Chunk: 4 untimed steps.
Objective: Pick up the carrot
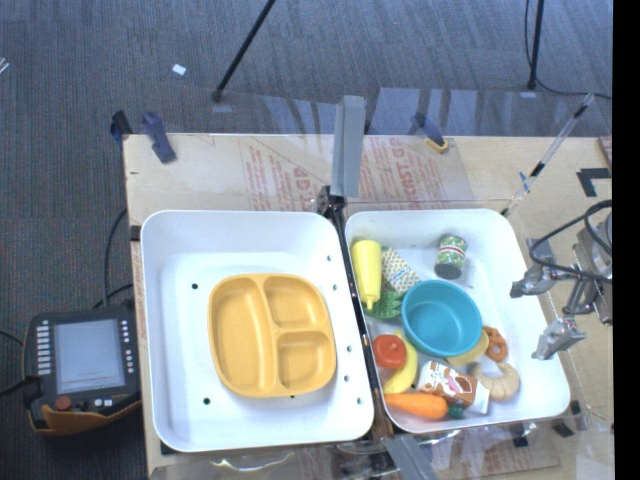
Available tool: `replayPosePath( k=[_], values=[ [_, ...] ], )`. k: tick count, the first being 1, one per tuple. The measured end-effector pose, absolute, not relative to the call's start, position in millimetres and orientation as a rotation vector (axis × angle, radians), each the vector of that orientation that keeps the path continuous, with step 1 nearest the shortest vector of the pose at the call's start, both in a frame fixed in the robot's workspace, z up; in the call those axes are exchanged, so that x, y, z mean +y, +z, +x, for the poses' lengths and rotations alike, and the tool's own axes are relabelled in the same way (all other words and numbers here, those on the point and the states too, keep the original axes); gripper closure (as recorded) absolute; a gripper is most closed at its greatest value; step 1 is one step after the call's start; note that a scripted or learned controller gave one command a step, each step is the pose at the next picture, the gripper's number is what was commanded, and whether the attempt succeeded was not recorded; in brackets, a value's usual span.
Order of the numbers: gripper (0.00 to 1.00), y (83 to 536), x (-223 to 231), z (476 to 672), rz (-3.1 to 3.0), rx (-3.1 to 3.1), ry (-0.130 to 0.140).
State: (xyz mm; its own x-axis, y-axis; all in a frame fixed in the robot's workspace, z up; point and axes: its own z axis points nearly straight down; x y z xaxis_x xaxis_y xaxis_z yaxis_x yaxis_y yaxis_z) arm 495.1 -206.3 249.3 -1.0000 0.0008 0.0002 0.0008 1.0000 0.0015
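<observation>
The small orange plastic carrot lies flat against the front wall of the right-hand white bin, wedged among crowded toy food. The two-finger gripper hangs open, gripping nothing, just past that bin's right rim, awaiting a descent.

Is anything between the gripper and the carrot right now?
Yes, partly. The gripper hangs over the right bin's right rim; the carrot lies by the front wall, with the pretzels and a small carton along the straight line. From above, the carrot looks uncovered.
</observation>
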Motion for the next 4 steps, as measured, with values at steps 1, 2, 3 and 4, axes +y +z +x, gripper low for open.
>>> replayPosePath(
  k=[1,2,3,4],
  values=[
    [0.0,156.6,-73.7,495.7,-0.091,-3.131,-0.009],
    [0.0,187.3,-11.0,493.2,-0.281,-3.129,-0.003],
    [0.0,189.3,46.6,584.8,-0.235,-3.133,-0.001],
    [0.0,187.5,72.9,599.2,-0.074,-3.143,-0.001]
  ],
)
